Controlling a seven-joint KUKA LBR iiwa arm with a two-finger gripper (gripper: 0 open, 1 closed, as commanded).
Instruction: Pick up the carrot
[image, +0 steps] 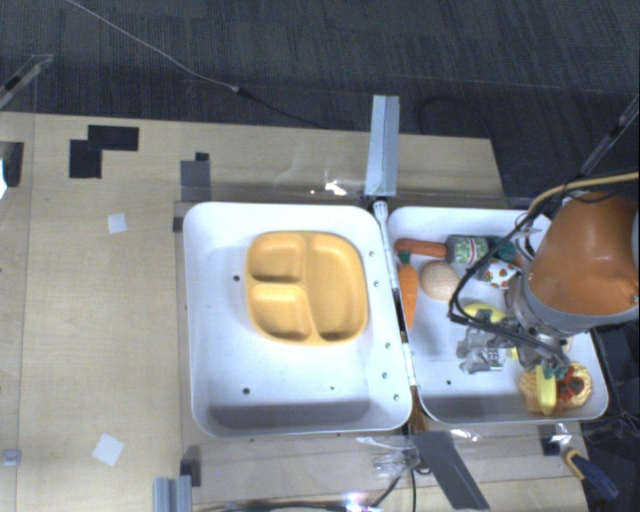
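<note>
carrot: long orange carrot (408, 294) lies along left wall of the right white bin (440, 400), tip toward the near side; nothing on it.
second carrot: smaller orange-red carrot (420, 248) at far wall, beside green bottle (468, 248) and beige egg-shaped ball (437, 279).
gripper: two-finger metal gripper (487, 352) mid-bin, well right of the long carrot; jaw spread — cannot tell, cables and wrist cover it.
hidden: orange wrist band (588, 258) blocks the bin's right side; yellow-red toys (552, 385) partly seen.
room: bare floor near front wall.
left bin (215, 400): yellow divided plastic tray (305, 285).

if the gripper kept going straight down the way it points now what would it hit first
Probably bare floor of the right white bin: the metal two-finger gripper hangs above it, apart from the long orange carrot by the left wall. Depth is unclear.
</note>
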